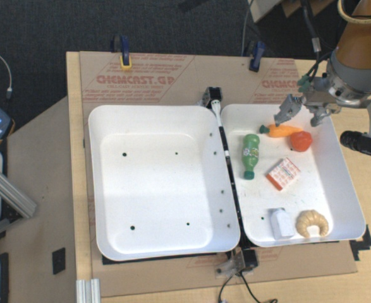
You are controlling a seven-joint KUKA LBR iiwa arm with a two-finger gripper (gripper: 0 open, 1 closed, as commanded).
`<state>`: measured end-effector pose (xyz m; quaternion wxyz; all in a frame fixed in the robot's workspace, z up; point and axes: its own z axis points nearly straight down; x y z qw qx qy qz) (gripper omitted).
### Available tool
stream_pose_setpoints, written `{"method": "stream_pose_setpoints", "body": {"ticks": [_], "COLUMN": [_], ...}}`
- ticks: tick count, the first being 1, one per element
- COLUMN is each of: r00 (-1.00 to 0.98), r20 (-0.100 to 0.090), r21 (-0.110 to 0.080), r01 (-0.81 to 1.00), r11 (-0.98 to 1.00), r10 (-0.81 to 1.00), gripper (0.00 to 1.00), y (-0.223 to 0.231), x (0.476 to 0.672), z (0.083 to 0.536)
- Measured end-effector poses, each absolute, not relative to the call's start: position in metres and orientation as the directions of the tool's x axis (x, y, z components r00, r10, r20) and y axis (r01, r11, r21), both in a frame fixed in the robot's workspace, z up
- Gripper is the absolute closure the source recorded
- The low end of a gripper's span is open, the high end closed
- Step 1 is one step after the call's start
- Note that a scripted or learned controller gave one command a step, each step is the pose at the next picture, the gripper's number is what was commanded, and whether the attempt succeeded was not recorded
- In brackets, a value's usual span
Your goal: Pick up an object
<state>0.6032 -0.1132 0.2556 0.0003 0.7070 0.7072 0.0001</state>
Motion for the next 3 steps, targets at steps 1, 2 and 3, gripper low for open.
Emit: {"method": "stream_pose_setpoints", "body": {"ticks": [1,2,3], "r00": [0.0,0.004,0.005], "r20": [0.0,-0.008,-0.005], "r21": [0.001,0.02,0.001], "r01": [1.0,1.0,1.0], "r11": [0.0,-0.004,-0.005], "r10": [1.0,1.0,1.0], "gripper": [0.0,0.0,0.0], "y": [-0.113,-0.158,-0.228], "x": [0.603,0.603,0.649], "z": [0.256,0.405,0.343]}}
